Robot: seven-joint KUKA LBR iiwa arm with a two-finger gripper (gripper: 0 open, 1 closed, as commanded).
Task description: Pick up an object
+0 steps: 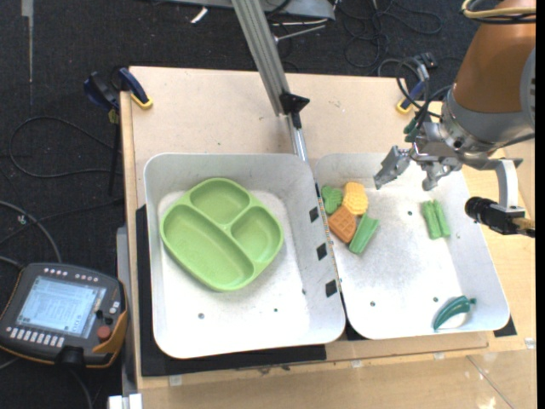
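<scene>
The green stick [435, 220] lies free in the right bin [400, 313], just below the spread, empty claw [412, 171], so I judge the reach is in hand and the next move needs lowering over it.

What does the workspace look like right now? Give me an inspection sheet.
Surface: pale wooden bench bearing two shallow white bins, left and right.
Job's things: right bin holds a cluster of small green, yellow and orange plastic pieces, a green stick, and a teal curved piece.
Clutter: green three-compartment plate in left bin.
Grippers: pincer above right bin's far edge, holding nothing seen.
Cables: black cables on floor beyond bench.
Surroundings: handheld control pendant at left; blue clamps on bench corners.
</scene>
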